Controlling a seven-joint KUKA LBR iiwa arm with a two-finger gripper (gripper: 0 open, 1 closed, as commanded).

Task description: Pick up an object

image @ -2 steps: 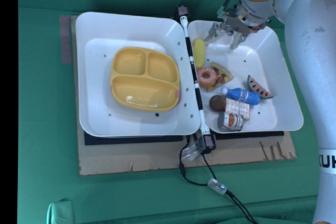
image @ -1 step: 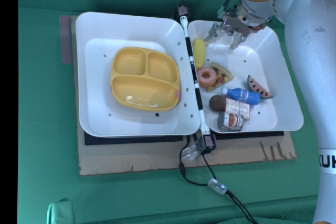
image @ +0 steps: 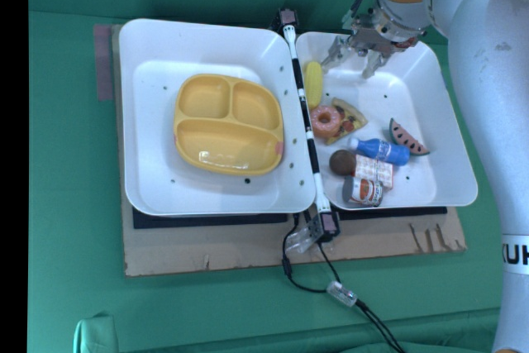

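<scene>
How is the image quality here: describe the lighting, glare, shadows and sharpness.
Camera view: even, diffuse light with a green cast from the cloth; mild glare washes out the white bins' walls; soft shadows sit under the yellow tray and the toys; the end effector looks slightly soft, and small labels like the can's are unreadable.
</scene>
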